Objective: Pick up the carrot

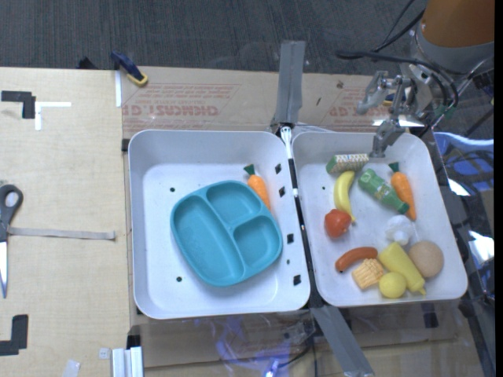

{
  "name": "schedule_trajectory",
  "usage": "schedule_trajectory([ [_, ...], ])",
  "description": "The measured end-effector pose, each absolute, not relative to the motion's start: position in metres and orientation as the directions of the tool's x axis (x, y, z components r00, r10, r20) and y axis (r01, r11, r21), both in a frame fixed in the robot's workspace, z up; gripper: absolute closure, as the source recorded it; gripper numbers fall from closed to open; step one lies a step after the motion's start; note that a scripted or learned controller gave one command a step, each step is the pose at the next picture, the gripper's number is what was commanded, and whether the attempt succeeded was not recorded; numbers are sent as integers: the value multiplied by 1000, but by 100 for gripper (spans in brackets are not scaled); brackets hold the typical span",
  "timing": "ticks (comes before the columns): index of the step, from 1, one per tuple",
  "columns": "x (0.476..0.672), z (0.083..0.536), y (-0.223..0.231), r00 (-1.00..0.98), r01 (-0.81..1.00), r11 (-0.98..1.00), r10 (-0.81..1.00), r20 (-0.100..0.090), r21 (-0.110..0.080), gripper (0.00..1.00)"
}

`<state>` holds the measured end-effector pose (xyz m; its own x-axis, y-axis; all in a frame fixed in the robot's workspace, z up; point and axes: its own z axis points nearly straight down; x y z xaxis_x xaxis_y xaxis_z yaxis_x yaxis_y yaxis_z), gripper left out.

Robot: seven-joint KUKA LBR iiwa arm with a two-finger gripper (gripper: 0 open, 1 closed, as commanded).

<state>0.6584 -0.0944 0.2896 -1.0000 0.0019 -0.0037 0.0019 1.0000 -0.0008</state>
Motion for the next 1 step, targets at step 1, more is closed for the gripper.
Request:
schedule_trajectory([
  [1,639,144,-162,-999,-37,999,-37,-3,-1,0],
])
